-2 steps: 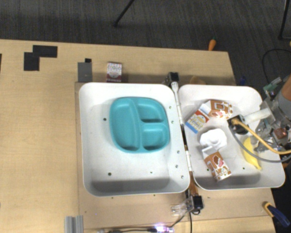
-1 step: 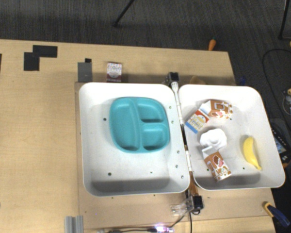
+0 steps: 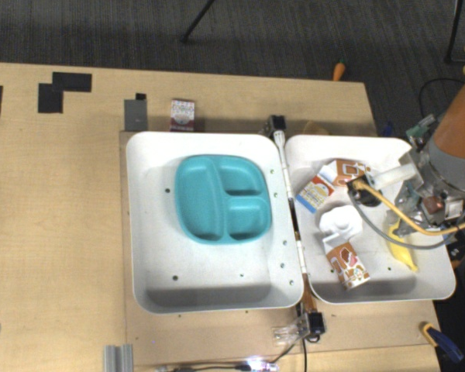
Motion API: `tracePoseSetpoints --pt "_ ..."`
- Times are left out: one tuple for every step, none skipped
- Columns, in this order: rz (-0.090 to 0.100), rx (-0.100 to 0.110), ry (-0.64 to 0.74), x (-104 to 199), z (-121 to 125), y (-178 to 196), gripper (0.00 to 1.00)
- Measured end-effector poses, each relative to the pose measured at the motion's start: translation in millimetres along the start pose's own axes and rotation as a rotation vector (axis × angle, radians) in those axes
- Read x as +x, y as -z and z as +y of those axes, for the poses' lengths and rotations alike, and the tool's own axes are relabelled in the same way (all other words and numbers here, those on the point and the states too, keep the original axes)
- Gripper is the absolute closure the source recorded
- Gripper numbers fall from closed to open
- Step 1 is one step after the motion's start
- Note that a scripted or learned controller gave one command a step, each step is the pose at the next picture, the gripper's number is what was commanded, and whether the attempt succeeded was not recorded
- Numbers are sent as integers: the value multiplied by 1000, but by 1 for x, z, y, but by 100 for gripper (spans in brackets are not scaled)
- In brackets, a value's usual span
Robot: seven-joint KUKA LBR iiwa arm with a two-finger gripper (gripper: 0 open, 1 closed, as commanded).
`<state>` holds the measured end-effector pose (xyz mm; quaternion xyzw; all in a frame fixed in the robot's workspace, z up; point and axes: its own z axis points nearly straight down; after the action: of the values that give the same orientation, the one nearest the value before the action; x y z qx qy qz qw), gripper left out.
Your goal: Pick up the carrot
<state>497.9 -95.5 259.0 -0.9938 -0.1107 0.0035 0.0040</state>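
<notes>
Low over the right side of the right bin [image 3: 387, 284]: the gripper [image 3: 428, 201], tangled in grey and yellow cable [image 3: 387, 209]. Cannot tell whether wide, narrow or clasping anything. Above it, the arm's orange band [image 3: 463, 122] at the picture's right edge.

Just below the gripper, on the bin floor: a yellow piece [image 3: 404, 256]. To its left, a white lump [image 3: 341, 222], and nearer the front rim a brown-and-white carton [image 3: 349, 266] lying tilted. Toward the back, a blue-and-white packet [image 3: 313, 195] beside a brown-and-white packet [image 3: 347, 169].

Cannot pick out the carrot for certain among these things in the right bin.

Alongside, touching at the middle rim: the left bin [image 3: 151, 285], with a teal divided plate [image 3: 221, 198] lying flat in its centre.

Behind the left bin, on the wooden surface [image 3: 54, 208]: a small patterned box [image 3: 183, 113].
</notes>
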Motion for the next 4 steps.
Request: tracePoseSetpoints --pt "8 -9 -9 43 59 9 100" --pt "2 -4 -6 103 48 -47 100" --pt "0 -6 -17 12 78 -88 100" --pt "19 -16 -10 -18 102 80 100"
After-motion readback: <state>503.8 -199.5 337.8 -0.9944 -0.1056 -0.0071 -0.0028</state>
